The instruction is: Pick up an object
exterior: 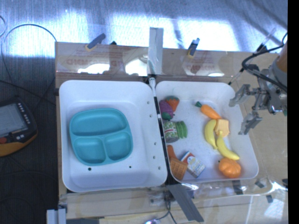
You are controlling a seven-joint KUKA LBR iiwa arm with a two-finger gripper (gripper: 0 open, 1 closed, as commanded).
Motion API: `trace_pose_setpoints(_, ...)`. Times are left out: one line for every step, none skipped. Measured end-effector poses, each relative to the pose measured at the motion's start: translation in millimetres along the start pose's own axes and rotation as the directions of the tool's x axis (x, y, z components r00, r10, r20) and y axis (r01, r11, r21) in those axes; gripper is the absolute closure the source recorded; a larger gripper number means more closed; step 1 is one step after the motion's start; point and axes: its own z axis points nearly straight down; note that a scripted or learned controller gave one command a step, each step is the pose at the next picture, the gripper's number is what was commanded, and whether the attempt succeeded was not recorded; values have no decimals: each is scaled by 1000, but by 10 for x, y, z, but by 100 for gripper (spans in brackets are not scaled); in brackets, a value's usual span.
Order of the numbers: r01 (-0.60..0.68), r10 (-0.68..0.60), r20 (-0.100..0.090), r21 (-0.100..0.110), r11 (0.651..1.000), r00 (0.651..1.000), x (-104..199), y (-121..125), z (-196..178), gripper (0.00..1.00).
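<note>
fingers [248, 123] spread apart on the grey two-finger gripper [244, 110], nothing between them, hanging over the right rim of the right shallow white bin [212, 88]. closest to those fingers is the curved yellow plastic banana [224, 146], a little to their left and lower, lying lengthwise in the bin with a small tan block [222, 127] touching its upper end. just above that, the orange toy carrot [208, 110] lies tilted. below the banana's lower tip sits a round orange fruit [230, 167], close to the bin's bottom right corner. further left, a small white and red carton [193, 164], a brown waffle cone [177, 165], a green tin can [174, 130] and a purple and orange toy [167, 106] crowd the divider side. the left white bin [93, 176] bears a teal three-compartment plastic tray [100, 135].
</note>
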Motion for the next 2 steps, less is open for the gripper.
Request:
trace_pose_setpoints(86, -86, -2, 0, 996, 996, -250, -156, 1634, 0)
trace_pose_setpoints(8, -8, 19, 5, 1000, 1000, 370, 60, 1881, 0)
